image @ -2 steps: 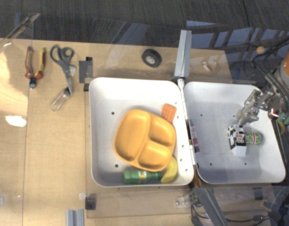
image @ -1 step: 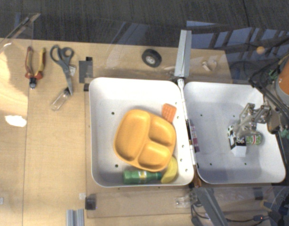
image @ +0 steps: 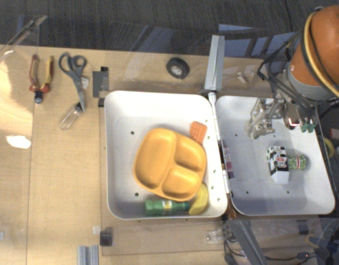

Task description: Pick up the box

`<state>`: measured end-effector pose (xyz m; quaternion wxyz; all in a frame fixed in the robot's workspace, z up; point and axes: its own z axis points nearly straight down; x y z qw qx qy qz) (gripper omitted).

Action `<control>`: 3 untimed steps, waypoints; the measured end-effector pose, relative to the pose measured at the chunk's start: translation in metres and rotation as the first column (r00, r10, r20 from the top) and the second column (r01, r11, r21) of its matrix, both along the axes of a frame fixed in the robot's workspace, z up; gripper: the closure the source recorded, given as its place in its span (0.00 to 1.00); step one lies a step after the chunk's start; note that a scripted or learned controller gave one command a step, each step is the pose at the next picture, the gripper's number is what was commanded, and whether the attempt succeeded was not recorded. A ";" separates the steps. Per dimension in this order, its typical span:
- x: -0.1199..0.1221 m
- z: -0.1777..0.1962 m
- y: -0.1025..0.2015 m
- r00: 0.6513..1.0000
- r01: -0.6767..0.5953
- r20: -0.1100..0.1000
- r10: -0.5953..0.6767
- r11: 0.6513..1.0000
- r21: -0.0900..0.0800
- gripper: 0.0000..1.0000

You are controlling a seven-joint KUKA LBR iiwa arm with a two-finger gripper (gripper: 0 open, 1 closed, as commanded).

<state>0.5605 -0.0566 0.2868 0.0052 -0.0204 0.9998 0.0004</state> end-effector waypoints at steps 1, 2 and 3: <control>0.041 -0.064 0.024 0.998 -0.058 -0.003 0.058 0.998 0.000 1.00; -0.024 -0.095 0.027 0.912 0.411 -0.004 -0.411 0.912 0.002 1.00; -0.052 -0.102 0.028 0.738 0.674 -0.006 -0.674 0.738 0.003 1.00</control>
